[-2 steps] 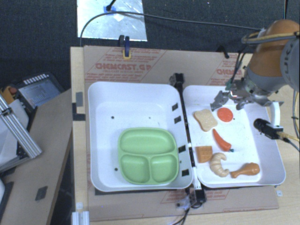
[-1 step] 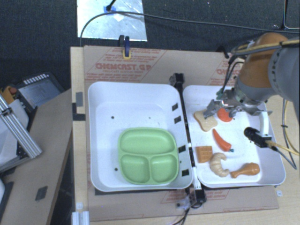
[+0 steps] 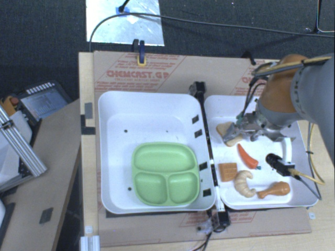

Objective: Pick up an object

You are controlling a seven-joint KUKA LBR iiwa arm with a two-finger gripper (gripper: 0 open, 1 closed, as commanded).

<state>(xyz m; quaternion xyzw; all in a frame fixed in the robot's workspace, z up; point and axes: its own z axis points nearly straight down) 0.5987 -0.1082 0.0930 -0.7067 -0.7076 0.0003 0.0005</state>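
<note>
Green divided plate (image 3: 165, 174): was set in the left bin (image 3: 118, 119), toward its near edge.
Tan food piece (image 3: 225, 128): was found in the far left part of the right bin (image 3: 215, 107), right at the gripper (image 3: 238, 133).
Claw state: open or closed could not be told.
Orange carrot (image 3: 247, 156), square cracker (image 3: 227, 171), croissant (image 3: 244, 184), drumstick (image 3: 275, 190): were laid nearer the right bin's front.

Dark carpet floor (image 3: 42, 35); silver sheet (image 3: 112, 14) at top; printed cardboard (image 3: 157, 72) mid-frame; pale wooden table (image 3: 57, 161) left.
</note>
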